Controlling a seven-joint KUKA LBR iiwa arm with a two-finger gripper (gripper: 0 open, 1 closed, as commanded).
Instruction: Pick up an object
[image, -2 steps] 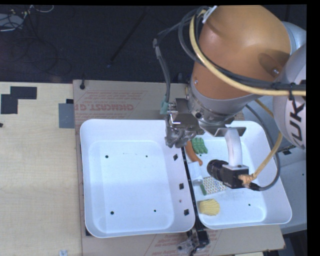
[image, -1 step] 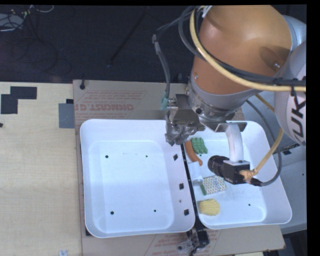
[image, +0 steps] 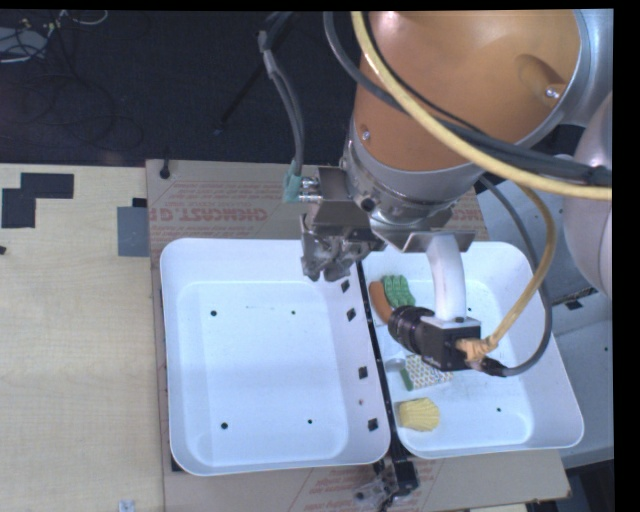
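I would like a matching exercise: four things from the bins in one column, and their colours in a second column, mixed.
Things:
1. ridged piece
2. sausage-shaped piece
3. shell-shaped piece
4. left bin

Colours:
A. white
B. yellow
C. green
D. orange

Pairs: 1-C, 2-D, 3-B, 4-A
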